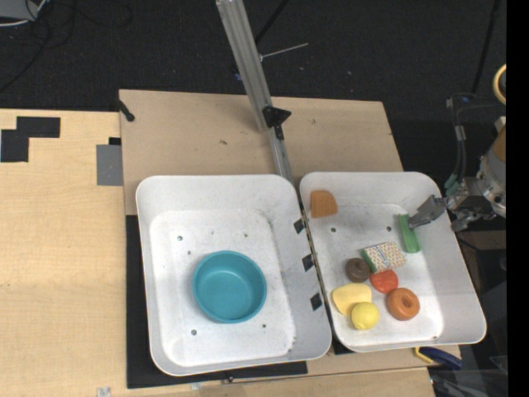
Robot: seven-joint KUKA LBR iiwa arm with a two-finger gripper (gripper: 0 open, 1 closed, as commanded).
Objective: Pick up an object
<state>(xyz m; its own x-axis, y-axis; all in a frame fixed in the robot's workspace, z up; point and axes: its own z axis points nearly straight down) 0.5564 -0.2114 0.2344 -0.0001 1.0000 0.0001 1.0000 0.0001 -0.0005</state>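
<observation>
Resting on a pale wooden tabletop point(58, 246) are two shallow white plastic bins, matte and lightly scuffed, with rounded corners. At lower centre, the left bin point(165, 213) carries one smooth teal bowl point(230, 285), round and glossy. At lower right, the right bin point(446, 304) carries small toy-like objects: an orange rounded wedge point(322, 203) near its upper left corner, a green bar point(408, 233) at its upper right, a checkered block point(383, 256), a dark brown ring point(358, 269), a red round piece point(383, 282), an orange ring point(402, 303), and two yellow lumps point(357, 306) touching each other. Entering at the frame's right edge, the tool point(428, 212) sits just above the green bar's upper end. Whether its fingers are wide or narrow cannot be told; contact with the bar is unclear.
</observation>
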